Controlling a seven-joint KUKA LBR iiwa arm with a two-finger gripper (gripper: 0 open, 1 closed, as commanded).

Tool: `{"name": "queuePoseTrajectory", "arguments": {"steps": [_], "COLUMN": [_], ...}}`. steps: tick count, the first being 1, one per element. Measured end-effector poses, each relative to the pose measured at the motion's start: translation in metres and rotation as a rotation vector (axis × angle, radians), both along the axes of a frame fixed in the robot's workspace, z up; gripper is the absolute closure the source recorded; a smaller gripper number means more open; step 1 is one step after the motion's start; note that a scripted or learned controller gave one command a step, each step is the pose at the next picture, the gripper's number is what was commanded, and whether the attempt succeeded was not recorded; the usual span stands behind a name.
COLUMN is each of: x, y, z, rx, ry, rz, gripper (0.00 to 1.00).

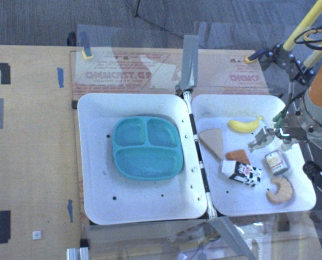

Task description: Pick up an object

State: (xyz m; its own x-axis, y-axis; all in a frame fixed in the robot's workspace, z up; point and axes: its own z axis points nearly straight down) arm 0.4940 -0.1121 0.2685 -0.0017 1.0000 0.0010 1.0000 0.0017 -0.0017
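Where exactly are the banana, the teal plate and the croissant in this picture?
banana (pixel 244 124): camera view, middle of its curved yellow body.
plate (pixel 148 170): camera view, floor of its large lower compartment.
croissant (pixel 281 190): camera view, middle of the brown crescent.

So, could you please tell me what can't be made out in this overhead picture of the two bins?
- Gripper, camera view: too small and blurred to tell whether it is open or shut.
- Small jar, camera view: label too small to read.
- Cow-patterned carton, camera view: print too small to read.
- Arm, camera view: cut off by the right edge.
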Motion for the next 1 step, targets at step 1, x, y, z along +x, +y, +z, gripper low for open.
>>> {"name": "queuePoseTrajectory", "arguments": {"steps": [1], "x": [0.0366], "y": [-0.0685], "z": [-0.0788], "rx": [-0.001], "ry": [-0.001], "rz": [-0.044], "gripper": [0.0]}}
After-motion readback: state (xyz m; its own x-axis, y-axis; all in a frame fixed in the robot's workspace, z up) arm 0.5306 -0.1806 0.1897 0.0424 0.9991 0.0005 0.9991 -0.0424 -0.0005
